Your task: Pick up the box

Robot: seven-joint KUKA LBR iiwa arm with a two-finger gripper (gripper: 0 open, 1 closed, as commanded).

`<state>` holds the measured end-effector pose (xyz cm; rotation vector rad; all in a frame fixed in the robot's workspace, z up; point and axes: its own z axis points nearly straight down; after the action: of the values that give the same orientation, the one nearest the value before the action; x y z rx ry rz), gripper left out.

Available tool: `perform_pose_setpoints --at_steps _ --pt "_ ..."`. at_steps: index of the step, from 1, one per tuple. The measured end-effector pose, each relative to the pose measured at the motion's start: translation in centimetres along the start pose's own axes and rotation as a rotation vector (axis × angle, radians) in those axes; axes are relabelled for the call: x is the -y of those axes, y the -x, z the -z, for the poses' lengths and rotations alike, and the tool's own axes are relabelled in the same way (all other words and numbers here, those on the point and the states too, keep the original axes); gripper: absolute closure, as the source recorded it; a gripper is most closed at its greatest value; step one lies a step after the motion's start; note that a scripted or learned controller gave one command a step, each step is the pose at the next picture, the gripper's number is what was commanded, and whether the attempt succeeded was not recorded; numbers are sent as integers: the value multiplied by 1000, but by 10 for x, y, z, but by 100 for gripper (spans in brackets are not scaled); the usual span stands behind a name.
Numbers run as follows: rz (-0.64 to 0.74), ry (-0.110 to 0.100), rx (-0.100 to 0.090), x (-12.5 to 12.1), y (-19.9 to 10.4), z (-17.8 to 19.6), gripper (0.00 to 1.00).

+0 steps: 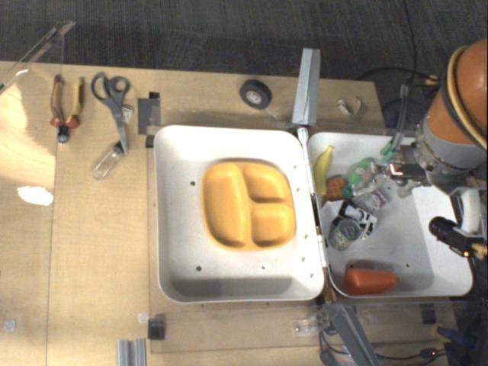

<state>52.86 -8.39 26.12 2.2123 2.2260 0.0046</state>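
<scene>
Camera view: pale wooden bench [76, 242] against dark grey carpet [191, 14].
Grey two-finger gripper [396, 168] over the cluttered right-hand shallow white bin [435, 235] — spread or closed, I cannot tell.

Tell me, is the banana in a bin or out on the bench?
In. The banana lies inside the right bin, against its left wall.

1. The bench [76, 242] is seen as pale wood with a smooth, faintly glossy face.
2. The bins [183, 280] are formed of smooth white plastic.
3. The yellow tray [248, 204] is shown matt.
4. The scissors [114, 105] are bright metal.
</scene>
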Motion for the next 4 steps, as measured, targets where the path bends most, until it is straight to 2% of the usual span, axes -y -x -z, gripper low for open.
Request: perform_pose_setpoints --at_steps 1,2,3,4 --pt "22 -1 0 -60 61 -58 0" --pt "168 4 1 -79 79 -160 0" --pt "155 9 3 -45 64 -172 0" --pt "158 16 5 -48 63 -161 100"
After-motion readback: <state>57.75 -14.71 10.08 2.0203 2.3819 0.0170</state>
